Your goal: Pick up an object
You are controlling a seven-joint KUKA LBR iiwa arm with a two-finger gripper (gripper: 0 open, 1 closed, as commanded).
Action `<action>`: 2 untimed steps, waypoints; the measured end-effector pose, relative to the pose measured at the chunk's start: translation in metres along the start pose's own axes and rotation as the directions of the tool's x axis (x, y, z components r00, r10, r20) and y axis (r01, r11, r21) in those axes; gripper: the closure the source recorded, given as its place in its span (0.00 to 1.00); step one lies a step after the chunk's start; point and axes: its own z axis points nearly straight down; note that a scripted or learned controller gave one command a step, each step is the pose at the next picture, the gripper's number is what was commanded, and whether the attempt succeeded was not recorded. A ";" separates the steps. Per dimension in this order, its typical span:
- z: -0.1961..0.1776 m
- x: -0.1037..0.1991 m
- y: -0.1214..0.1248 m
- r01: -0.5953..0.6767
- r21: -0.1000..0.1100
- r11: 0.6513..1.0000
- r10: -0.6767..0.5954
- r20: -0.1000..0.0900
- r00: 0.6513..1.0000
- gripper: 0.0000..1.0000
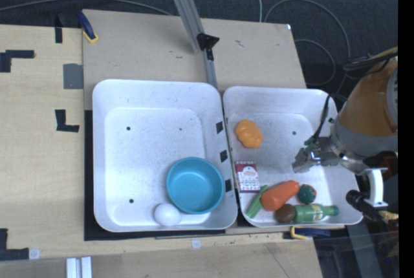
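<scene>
While the gripper (305, 160) hovers by the right bin's (272, 97) right wall, seemingly empty, fingers indistinct, bare floor lies leftward; carrot (280, 192), bottle (313, 211) crowd the near edge.

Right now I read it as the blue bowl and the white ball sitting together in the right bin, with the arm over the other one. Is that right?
Not quite. The camera view shows the blue bowl and the white ball together in the left bin, not the right one. The gripper is over the right bin, so the arm is indeed over the other one.
</scene>
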 end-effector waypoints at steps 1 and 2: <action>-0.045 0.005 0.006 0.001 -0.001 1.000 -0.001 0.001 1.000 1.00; -0.101 0.015 0.008 0.001 -0.003 1.000 -0.001 0.001 1.000 1.00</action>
